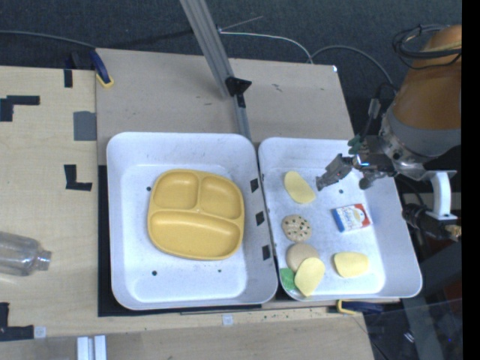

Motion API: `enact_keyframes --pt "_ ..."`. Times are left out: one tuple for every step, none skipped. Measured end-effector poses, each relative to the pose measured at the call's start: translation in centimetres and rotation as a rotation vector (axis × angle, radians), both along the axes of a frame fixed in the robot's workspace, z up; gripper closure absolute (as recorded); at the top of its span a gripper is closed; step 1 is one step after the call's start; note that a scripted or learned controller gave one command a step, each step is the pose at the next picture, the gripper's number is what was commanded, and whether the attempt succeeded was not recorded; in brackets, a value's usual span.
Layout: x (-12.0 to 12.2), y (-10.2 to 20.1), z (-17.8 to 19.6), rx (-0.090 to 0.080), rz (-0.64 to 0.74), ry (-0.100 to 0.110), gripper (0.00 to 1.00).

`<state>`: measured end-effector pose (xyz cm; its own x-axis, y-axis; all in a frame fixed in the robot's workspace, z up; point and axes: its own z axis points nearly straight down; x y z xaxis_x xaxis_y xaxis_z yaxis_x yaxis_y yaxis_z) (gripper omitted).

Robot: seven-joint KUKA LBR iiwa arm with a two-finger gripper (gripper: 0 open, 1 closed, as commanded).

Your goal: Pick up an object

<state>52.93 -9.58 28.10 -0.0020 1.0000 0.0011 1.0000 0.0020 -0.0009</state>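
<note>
The right bin (390, 201) holds several small items. A yellow wedge (298, 187) lies at its upper left, with a chocolate-chip cookie (296, 227) below it. Further down are a beige round piece (299, 254) and a pale yellow piece (310, 275) over something green (287, 280). Another yellow piece (350, 264) lies at the lower right. A small red, white and blue carton (351, 217) sits in the middle. My gripper (346, 177) hangs over the bin's upper part, above the carton and right of the yellow wedge. It is open, with nothing between its fingers.
The left bin (127, 201) holds a yellow divided plate (196, 214). A clear plastic bottle (19, 253) lies on the bench at far left. A metal pole (208, 36) slants down to the bins' shared back edge. Cables run behind the bench.
</note>
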Motion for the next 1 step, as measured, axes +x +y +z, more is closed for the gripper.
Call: enact_keyframes --pt "0.02 0.07 0.97 0.002 0.002 0.001 1.0"
